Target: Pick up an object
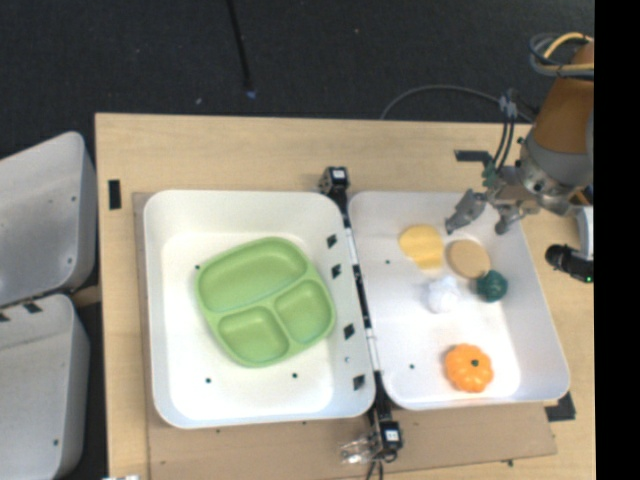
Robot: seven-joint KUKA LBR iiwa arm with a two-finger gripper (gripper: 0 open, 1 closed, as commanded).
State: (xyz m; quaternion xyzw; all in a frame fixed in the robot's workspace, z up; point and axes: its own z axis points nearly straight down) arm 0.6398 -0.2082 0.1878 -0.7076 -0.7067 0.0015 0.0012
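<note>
**Hovering over the right bin, claw spread and holding nothing**

Reaching in from the right, the arm (560,118) hangs its gripper (485,216) above the far part of the right bin (530,368). Its two fingers (464,214) stand apart with bare space between them.

Just near of the gripper lie a yellow piece (422,245) and, beside it to the right, a tan round disc (467,259). A dark green ball (491,286) sits at the disc's near right, close against it. A small white lump (441,294) lies left of the ball, just near of the yellow piece. Well apart from these, toward the near edge, rests an orange pumpkin (468,367).

The left bin (160,368) bears a green divided plate (264,300) with three compartments, lying at a slant. Both bins sit on a wooden bench (250,148).
</note>
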